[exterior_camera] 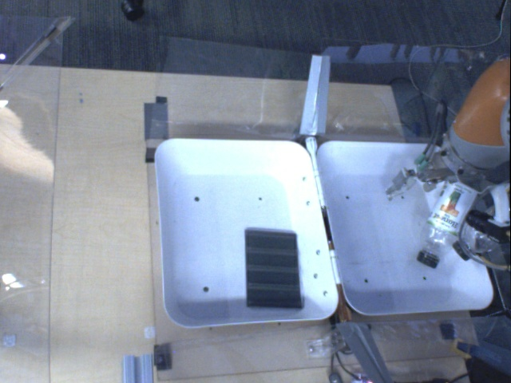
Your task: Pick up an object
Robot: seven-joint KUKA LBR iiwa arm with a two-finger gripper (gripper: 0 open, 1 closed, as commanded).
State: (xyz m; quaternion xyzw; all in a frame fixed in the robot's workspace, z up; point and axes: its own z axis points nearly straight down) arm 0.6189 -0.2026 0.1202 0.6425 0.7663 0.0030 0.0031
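Two shallow white bins sit side by side on a light wooden bench.

L bin: one black rectangular block with ribbed top, lying flat in the near-centre part of the floor, long side running away from the camera. It lies close to the bin's front wall but apart from it.

R bin: small clear plastic bottle w/ a label in white, orange and green, lying on its side toward the bin's R side. Its dark cap points to the front, and the body is tilted a bit off the bin's axis.

Arm comes in from the R edge, w/ its orange band over the back R corner of the R bin. The gripper hangs below the grey wrist, over the back-R part of that bin, just beside the bottle's upper end. Its metal parts look thin and partly blur into the white floor, so can't tell if it's wide or narrow. It's possibly touching the bottle's base end, but the view is not clear enough to say it grips anything.

A grey metal strip stands upright at the back, between the two bins. A dark bracket sits at the L bin's back-L corner.
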